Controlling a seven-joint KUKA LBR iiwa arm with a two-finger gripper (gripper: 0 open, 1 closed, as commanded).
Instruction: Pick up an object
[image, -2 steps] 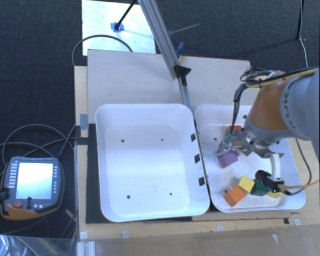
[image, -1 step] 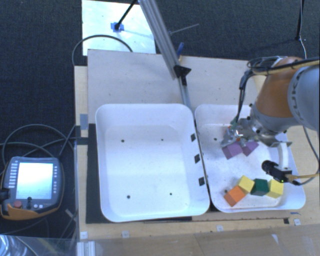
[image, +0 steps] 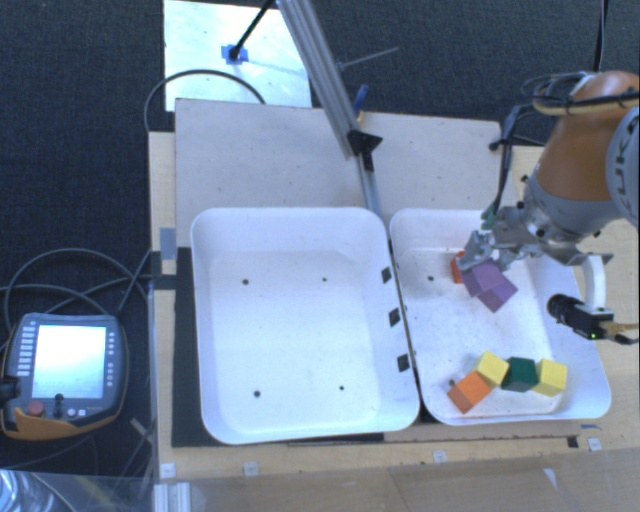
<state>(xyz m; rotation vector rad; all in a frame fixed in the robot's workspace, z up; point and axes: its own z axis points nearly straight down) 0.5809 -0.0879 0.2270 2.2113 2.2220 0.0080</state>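
Note:
My gripper (image: 484, 256) hangs over the upper middle of the right bin (image: 590, 405). A purple block (image: 491, 284) sits tilted between its fingers; it looks larger than the other blocks and lifted off the bin floor. A small orange-red block (image: 456, 267) peeks out just left of it, partly hidden. Along the bin's front edge lie an orange block (image: 467, 391), a yellow block (image: 491, 367), a green block (image: 520, 373) and a second yellow block (image: 551, 376).
The left bin (image: 290, 216) stands beside the right one, sharing a raised middle rim (image: 398, 320). A slanted metal pole (image: 325, 75) crosses the back of the bench. A teach pendant (image: 60, 375) lies on the floor to the left.

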